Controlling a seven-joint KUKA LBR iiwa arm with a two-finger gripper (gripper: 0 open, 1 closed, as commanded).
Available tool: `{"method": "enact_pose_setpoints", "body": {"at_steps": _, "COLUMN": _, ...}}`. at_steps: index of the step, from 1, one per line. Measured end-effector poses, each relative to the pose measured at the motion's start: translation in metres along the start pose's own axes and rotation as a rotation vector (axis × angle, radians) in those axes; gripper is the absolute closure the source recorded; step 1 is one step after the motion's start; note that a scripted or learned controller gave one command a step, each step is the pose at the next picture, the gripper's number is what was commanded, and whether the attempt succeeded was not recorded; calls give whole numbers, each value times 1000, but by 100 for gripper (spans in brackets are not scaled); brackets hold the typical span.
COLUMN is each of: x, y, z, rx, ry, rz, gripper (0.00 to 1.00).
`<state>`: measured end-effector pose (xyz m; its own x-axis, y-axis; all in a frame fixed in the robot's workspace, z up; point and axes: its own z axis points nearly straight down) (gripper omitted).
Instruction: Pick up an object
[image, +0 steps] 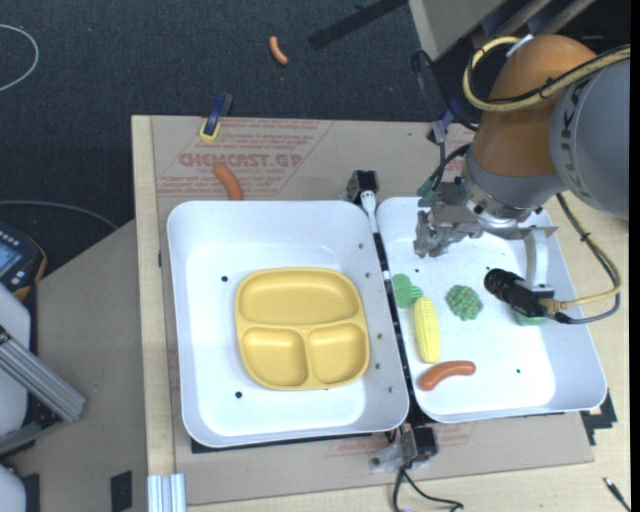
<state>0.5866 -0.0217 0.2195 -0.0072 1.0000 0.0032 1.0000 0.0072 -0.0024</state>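
The yellow plastic corn cob (427, 329) lies in the right white bin (570, 385), beside a green leafy toy (406, 291); probably light, stiff, slippery; grip across its middle; the claw (437, 238) hovers nearby, state unclear.

arm (560, 110): cut off by the right and top edges | hand (437, 240): finger gap too small to make out | right bin (520, 385): far edge hidden under the arm | grey device (15, 262): cut by the left edge
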Motion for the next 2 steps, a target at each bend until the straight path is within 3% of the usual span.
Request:
{"method": "enact_pose_setpoints", "body": {"at_steps": 1, "x": 19, "y": 2, "z": -14, "rx": -6, "ry": -3, "rz": 3, "gripper": 100}}
{"method": "enact_pose_setpoints", "body": {"at_steps": 2, "x": 14, "y": 3, "z": -15, "rx": -4, "ry": -3, "rz": 7, "gripper": 100}}
